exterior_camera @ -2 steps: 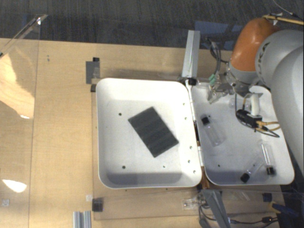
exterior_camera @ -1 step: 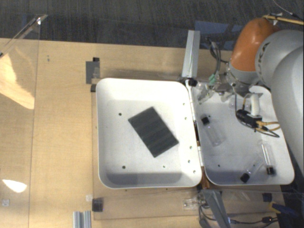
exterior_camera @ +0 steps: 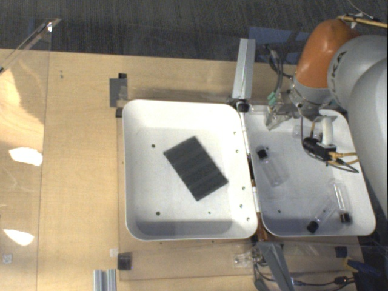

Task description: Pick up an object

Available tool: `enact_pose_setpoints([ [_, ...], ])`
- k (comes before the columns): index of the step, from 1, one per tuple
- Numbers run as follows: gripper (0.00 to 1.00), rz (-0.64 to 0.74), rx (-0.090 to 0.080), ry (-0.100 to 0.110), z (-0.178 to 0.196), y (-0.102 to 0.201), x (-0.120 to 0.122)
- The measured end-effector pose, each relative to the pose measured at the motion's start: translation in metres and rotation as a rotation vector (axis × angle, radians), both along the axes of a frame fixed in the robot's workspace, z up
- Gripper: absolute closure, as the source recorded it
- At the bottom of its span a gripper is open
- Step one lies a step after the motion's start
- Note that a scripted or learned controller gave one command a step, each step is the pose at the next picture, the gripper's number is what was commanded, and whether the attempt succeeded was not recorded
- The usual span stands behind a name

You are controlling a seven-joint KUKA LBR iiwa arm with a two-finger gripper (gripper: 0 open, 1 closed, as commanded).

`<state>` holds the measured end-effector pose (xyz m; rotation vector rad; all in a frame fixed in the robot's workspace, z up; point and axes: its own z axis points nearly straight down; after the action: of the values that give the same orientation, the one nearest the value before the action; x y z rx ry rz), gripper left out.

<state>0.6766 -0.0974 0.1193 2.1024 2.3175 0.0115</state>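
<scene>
A dark carpeted floor runs across the top of the frame, and below it lies a pale wooden bench [exterior_camera: 73, 180] bearing two shallow white bins side by side.

The left bin [exterior_camera: 136, 217] sits at centre frame and holds one thing: a flat dark grey ribbed pad [exterior_camera: 196, 168], rectangular, lying near the bin's middle. Its long axis runs on a diagonal from upper left to lower right, with bare white floor on every side and no wall touching it.

The right bin [exterior_camera: 364, 220] holds several small clear vials with black caps. One vial [exterior_camera: 270, 167] lies left of the bin's centre, pointing roughly up and down the frame with its cap at the upper end. Two more lie near the lower right corner: one vial [exterior_camera: 321, 217] slanted with its cap toward the lower left, another vial [exterior_camera: 341, 202] nearly upright in the frame with its cap at the lower end.

The arm [exterior_camera: 357, 71] fills the upper right corner, its orange band above the wrist. The gripper [exterior_camera: 280, 115] hangs over the upper left part of the right bin, close to the back wall and well apart from the vials. Whether the claw is spread or closed cannot be told from here. A black cable [exterior_camera: 320, 148] loops below the wrist over the bin.

A grey metal post [exterior_camera: 244, 70] stands behind the seam between the bins.
</scene>
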Motion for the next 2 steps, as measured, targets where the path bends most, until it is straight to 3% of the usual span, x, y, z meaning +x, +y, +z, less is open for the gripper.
enact_pose_setpoints([
  [1,0.0,0.0,0.0,-0.001,0.0,0.0,0.0],
  [2,0.0,0.038,0.003,0.011,0.022,-0.015,-0.068],
])
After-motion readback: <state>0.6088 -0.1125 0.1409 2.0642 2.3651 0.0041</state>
